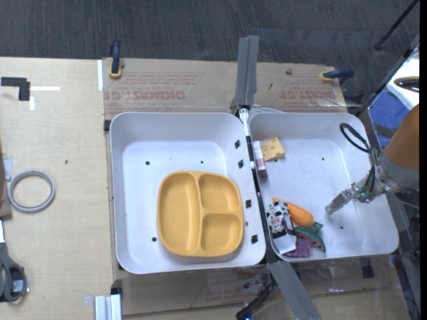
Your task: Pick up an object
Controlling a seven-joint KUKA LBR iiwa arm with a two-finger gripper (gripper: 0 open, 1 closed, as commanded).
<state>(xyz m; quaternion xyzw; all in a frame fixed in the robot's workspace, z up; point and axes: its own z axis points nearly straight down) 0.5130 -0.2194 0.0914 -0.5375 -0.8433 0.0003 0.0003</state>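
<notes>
Two shallow white plastic bins sit side by side, the left bin (127, 179) and the right bin (333, 145), their smooth floors dotted with small dark holes; the left bin serves as the landmark here. In it lies one yellow plastic plate (200, 213), rounded-square and split into three compartments; nothing lies on it. Just right of the left bin's right wall, in the right bin, one pale yellow cheese-like wedge (272, 149) with holes lies toward the far end, and one narrow stick-shaped item (258, 159) lies along the divider beside it. Nearer the front, also close to that wall, a small heap holds one orange carrot toy (300, 214), one black-and-white printed packet (277, 220), one purple piece (303, 247) and a green bit (311, 230); these touch or overlap. Farther right of the left bin, well apart from the heap, the gripper (340, 202) hangs low over bare bin floor; nothing is between its fingers, and I cannot tell whether they are apart or together.
</notes>
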